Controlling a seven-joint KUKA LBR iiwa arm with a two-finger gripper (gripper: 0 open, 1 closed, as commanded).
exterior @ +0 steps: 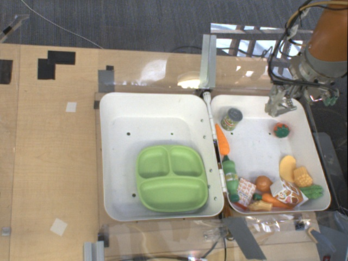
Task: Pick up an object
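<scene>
I see the gripper (281,106) hanging over the far right corner of the right bin (255,145); whether it is parted or closed I cannot tell. A small red-and-green toy (281,130) lies just near of it on the bin floor, untouched; a little can (232,118) sits to its left; the left bin (117,145) holds a green divided plate (172,177).

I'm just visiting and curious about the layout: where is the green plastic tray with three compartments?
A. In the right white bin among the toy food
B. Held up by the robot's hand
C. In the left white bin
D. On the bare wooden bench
C. The green plastic tray with three compartments lies flat on the floor of the left white bin, while the toy food sits in the right white bin.
</scene>
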